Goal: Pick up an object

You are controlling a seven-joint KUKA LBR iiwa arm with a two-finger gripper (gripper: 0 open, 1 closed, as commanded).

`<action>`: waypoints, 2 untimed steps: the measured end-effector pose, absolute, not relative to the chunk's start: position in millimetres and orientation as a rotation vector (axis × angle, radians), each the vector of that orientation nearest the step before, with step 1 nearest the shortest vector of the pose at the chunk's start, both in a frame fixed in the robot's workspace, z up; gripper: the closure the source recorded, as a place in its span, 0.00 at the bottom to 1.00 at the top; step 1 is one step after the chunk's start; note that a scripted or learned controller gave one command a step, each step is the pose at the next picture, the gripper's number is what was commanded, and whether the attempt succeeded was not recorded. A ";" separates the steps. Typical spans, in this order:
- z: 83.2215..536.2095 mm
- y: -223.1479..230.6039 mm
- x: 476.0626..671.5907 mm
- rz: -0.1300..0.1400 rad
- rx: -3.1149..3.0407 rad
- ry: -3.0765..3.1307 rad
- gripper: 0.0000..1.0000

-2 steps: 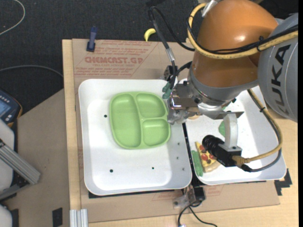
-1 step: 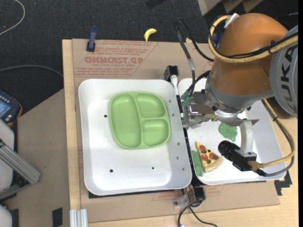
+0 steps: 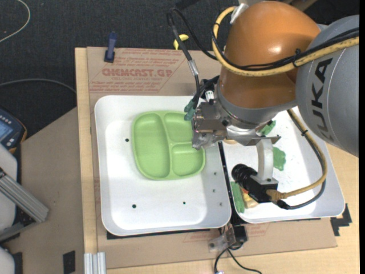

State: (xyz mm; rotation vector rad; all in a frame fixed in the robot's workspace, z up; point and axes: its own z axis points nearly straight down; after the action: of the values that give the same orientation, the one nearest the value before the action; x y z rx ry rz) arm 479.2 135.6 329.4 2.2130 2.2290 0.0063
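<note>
A light green divided plate lies in the left bin, towards its right side. My gripper hangs over the plate's right rim, close to the wall between the two bins. The wrist and the big orange band cover it from above, so I cannot make out whether anything is in it. In the right bin, green pieces peek out from under the arm. A small green, red and yellow thing lies at that bin's near left corner.
The arm's body covers most of the right bin's far half. A cardboard sheet with red print lies behind the bins, and a blue clip sits at its far left edge. Cables run over the arm.
</note>
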 end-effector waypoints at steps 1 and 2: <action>433.5 230.6 511.5 0.025 2.207 2.229 1.00; 397.3 179.5 525.0 -0.007 2.228 2.217 1.00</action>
State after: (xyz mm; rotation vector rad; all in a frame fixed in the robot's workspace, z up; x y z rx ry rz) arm 525.0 179.5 397.3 2.2284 2.2173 -0.0071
